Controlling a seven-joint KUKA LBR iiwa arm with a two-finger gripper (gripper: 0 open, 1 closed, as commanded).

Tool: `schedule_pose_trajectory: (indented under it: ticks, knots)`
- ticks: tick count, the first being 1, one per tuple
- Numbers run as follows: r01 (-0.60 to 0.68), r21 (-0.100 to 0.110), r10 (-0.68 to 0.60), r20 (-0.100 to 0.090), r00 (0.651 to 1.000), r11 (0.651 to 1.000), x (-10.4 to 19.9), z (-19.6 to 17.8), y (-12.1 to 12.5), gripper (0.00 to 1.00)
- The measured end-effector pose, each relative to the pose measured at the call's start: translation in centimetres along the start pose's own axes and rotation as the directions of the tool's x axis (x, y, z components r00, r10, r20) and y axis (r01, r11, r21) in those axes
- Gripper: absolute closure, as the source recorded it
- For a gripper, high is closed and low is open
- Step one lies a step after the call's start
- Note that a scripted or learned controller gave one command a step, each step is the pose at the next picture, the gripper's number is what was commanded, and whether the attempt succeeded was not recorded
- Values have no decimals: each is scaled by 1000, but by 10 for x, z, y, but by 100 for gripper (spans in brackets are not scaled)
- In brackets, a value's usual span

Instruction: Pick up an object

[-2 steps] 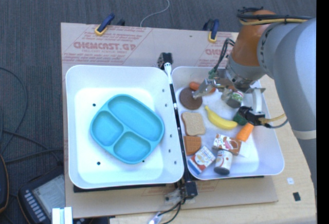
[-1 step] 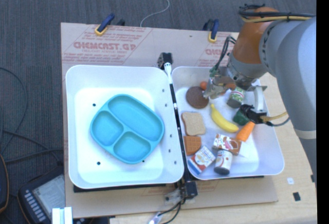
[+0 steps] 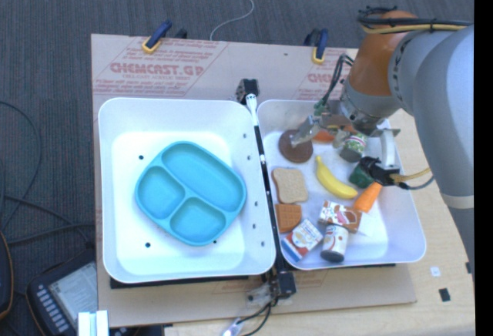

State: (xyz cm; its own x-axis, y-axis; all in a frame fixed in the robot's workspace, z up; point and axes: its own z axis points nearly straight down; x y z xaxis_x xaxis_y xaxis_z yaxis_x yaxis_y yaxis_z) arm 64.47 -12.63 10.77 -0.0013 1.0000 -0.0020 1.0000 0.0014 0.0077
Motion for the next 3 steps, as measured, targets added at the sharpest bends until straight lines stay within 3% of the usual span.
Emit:
schedule_pose_trajectory:
  ticks: [1, 2, 3]
  knots:
    - [0, 0, 0, 0, 1000, 1000, 0, -10, 0, 100]
    - [0, 0, 0, 0, 1000, 1000, 0, -10, 0, 0]
    - [-2, -1, 2, 2, 1000, 1000, 15, 19, -52, 0]
